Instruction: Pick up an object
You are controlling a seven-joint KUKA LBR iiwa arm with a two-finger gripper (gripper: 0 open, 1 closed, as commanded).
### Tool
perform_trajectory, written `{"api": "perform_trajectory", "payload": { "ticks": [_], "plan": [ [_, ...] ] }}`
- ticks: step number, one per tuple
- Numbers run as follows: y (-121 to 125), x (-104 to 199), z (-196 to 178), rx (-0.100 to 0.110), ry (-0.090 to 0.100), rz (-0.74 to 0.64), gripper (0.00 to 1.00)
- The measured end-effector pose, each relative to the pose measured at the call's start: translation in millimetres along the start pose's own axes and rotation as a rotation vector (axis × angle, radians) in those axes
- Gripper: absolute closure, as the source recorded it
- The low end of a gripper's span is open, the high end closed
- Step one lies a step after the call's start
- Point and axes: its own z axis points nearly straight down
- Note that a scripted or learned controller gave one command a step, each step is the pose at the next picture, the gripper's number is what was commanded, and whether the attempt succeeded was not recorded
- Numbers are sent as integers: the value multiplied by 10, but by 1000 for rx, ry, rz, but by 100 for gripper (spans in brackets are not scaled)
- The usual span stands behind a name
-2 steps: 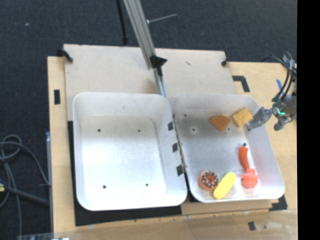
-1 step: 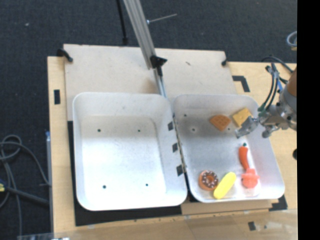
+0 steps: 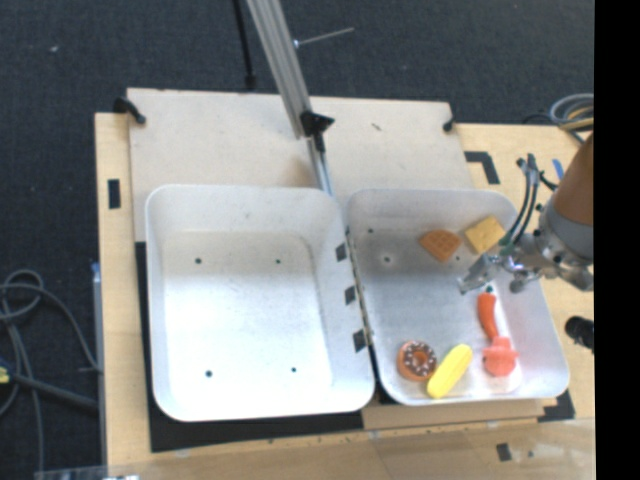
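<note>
Just pincer above orange toy near right bin's rim

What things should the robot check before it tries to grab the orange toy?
1. Gripper over the right bin: ok.
2. Gripper lined up with the orange toy: ok, it sits just above the toy's upper end.
3. Toy already lifted: not ok, it lies on the bin floor.
4. Room around the toy: cannot tell for sure; the yellow corn lies near its lower end, apart from it.
5. Crackers out of the way: ok, the orange cracker and the tan cracker lie farther up.
6. Donut clear of the toy: ok.
</note>
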Motion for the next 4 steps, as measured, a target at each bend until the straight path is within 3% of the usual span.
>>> {"api": "perform_trajectory", "payload": {
  "ticks": [1, 2, 4],
  "plan": [
    [12, -8, 422, -2, -1, 2, 0],
    [30, -26, 282, -11, -3, 9, 100],
    [51, -40, -812, -12, -3, -5, 100]
  ]
}}
